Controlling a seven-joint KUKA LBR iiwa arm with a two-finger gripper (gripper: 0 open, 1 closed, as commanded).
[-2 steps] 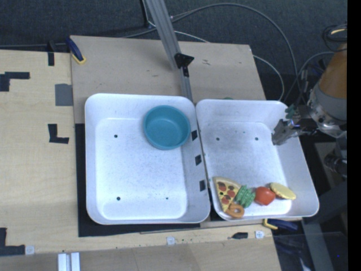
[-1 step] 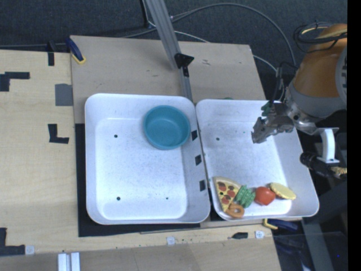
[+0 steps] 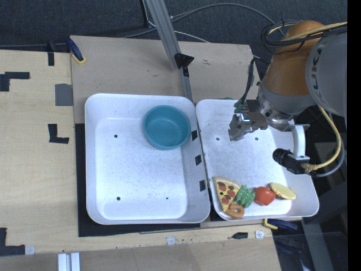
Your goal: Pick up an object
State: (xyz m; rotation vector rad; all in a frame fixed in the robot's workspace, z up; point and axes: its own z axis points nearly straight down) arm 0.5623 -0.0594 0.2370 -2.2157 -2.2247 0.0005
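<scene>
Camera view, nearest edge first: along the front wall of the right bin [image 3: 304,210] lie a toy pizza slice [image 3: 224,192], a green toy vegetable [image 3: 245,195], a red toy tomato [image 3: 264,195] and a yellow toy piece [image 3: 282,191], close together in a row. Farther back, the grey arm [image 3: 316,66] with its orange band bends down from the right, and its claw [image 3: 241,127] hangs over the same bin's far half with nothing visibly in it; how far it is parted cannot be told. A blue bowl [image 3: 166,127] sits at the far right of the left bin [image 3: 101,168], both bins resting on the tabletop [image 3: 34,151].
</scene>
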